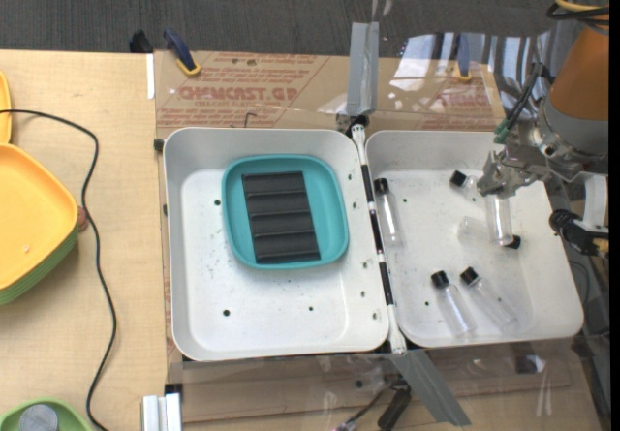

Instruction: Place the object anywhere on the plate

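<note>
The gripper (506,189) hangs over the upper right part of the right bin (542,327), and a clear vial with a black cap (501,223) stands nearly upright between its fingers, cap end down, so the gripper is closed on that vial. Four more clear vials lie in the same bin: one along the left wall (385,209), one near the top just left of the gripper (463,181), and two side by side toward the front (451,300) (484,294). The teal plate (334,216) rests in the left bin (194,303), toward its upper half, with a dark ribbed block (280,217) lying on its middle. The held vial is well apart from the plate.
</note>
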Robot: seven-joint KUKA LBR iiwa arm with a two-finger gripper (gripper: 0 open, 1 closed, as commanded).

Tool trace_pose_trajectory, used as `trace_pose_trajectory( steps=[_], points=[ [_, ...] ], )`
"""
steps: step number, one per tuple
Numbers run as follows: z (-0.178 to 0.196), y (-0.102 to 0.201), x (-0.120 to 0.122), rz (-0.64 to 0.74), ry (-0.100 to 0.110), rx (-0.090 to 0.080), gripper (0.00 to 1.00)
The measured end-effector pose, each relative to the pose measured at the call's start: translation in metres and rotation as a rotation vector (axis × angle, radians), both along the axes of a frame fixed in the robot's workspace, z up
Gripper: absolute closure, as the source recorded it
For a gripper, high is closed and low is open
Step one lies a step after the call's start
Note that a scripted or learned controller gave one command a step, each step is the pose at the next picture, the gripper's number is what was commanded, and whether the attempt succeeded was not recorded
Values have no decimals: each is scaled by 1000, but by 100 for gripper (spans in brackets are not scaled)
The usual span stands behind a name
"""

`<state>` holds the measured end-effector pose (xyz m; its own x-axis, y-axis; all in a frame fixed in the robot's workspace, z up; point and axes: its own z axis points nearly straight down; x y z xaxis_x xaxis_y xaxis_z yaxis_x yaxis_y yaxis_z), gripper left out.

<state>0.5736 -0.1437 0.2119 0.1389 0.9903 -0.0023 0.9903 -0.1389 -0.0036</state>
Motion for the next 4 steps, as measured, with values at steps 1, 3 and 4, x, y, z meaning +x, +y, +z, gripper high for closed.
trace_pose_trajectory(
  steps=[1,3,4],
  points=[
    [-22,74,10,278,0,2,100],
    [-21,151,-14,339,-1,2,0],
    [6,94,-2,397,-2,1,0]
  ],
)
